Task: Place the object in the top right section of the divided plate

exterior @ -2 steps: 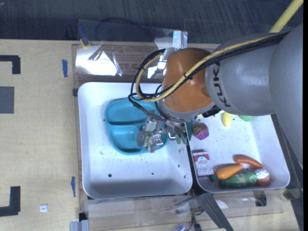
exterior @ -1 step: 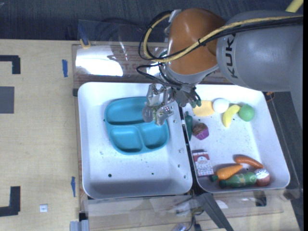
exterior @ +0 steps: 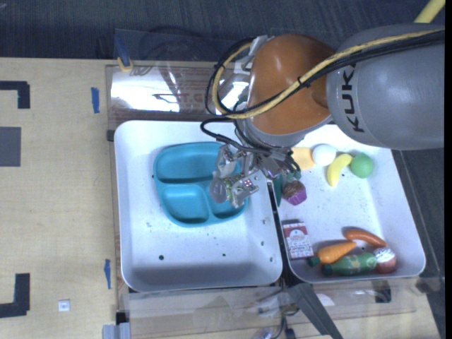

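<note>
Looming closest to the lens, the grey arm [exterior: 395,83] with its orange band [exterior: 286,83] reaches in over the two white bins, its claw [exterior: 233,182] hanging above the right edge of the blue divided plate [exterior: 185,182] in the left bin [exterior: 141,246]. Whether the claw is clenched or released, or what small thing sits at its tips, I cannot tell. Along the right bin's [exterior: 402,217] far edge lie a white egg [exterior: 323,154], a banana [exterior: 337,169] and a green ball [exterior: 361,165]; a carrot [exterior: 332,252] and a small red carton [exterior: 297,239] lie near its front edge.
</note>
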Motion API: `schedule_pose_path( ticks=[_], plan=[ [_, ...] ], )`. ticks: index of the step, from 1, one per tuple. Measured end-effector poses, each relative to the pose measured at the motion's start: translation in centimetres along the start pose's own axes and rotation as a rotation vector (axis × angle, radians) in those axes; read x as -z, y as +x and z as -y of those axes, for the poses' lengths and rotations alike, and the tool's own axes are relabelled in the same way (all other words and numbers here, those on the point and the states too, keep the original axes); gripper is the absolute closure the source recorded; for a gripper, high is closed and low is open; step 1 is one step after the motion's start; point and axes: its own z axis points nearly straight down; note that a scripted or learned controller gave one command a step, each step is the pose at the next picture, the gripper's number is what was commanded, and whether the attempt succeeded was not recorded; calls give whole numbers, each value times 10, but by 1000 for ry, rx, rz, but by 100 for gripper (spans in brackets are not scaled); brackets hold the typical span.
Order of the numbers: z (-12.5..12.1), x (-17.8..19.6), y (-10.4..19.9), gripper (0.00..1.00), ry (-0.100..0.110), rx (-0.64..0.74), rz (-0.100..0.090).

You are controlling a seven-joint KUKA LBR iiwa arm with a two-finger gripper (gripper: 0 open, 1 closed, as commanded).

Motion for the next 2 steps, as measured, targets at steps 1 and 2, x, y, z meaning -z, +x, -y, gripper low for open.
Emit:
schedule_pose_path(
  ticks=[1, 2],
  plan=[
    [20, 0, 5, 100, 1, 226, 1],
    [-59, -36, -25, 100, -3, 381, -3]
  ],
)
